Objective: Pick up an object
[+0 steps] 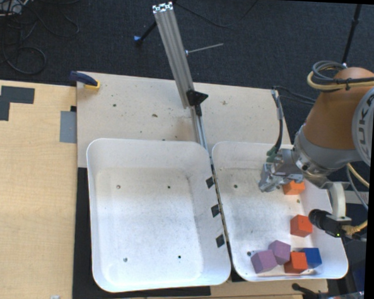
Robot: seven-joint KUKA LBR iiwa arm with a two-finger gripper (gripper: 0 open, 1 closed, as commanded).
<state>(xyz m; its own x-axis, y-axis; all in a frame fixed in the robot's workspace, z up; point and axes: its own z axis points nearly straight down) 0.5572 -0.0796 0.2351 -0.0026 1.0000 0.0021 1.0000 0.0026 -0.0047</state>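
The gripper is hovering in the right bin, just beside an orange block. The block is appearing light, rigid; flat opposite faces suit grasping.

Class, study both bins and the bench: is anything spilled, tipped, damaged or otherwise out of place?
Nothing stands out. The blocks, among them an orange block and a blue block, lie inside the right bin. Nothing has spilled onto the bench.

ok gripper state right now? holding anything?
Gripper: low in the right bin, next to an orange block. Cannot tell whether it is open, closed or holding the block.
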